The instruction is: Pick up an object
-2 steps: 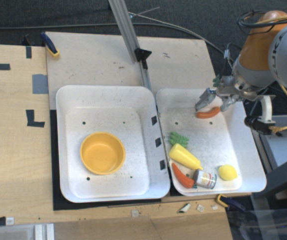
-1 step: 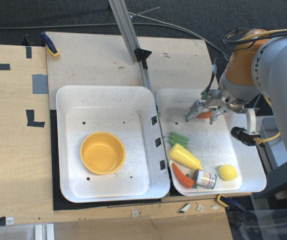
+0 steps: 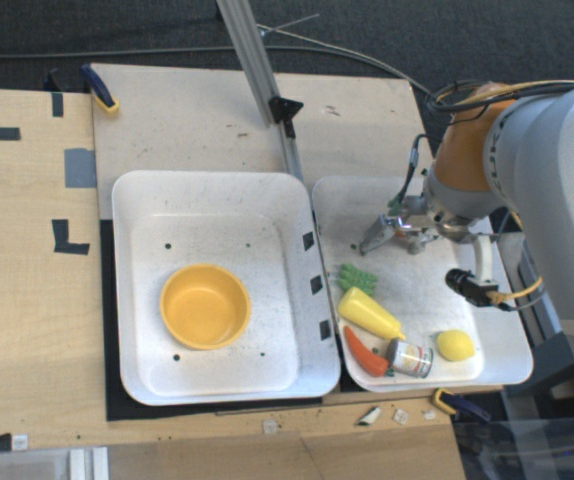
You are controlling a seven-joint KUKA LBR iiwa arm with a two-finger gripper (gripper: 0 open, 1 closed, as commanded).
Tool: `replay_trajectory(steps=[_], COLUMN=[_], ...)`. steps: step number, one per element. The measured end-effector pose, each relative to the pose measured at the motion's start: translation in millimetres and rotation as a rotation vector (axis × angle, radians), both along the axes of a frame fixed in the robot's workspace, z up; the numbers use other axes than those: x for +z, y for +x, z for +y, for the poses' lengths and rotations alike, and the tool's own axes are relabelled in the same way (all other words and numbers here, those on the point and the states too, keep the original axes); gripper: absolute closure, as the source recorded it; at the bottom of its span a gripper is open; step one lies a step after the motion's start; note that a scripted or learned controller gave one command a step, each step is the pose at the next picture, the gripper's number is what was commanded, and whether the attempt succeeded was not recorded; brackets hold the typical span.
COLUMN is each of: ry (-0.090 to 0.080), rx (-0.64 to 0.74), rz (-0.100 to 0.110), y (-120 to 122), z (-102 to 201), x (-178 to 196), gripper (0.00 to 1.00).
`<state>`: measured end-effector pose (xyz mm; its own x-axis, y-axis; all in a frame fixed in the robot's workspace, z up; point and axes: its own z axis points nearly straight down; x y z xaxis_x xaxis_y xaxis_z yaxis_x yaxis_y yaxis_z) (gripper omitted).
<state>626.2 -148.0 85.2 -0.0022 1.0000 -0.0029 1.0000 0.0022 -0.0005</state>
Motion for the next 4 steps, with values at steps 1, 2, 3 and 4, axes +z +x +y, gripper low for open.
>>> replay_trajectory(steps=[1, 2, 3, 4], ry=[-0.001, 0.004, 0.004, 0.002], rx=[0.0, 0.0, 0.0, -0.001], rz=[-0.003, -0.003, -0.004, 0.001], y=[1, 1, 7, 6], z=[0, 1, 8, 8], x=[14, 78, 126, 120], gripper=[1.0, 1.0, 1.0, 1.0])
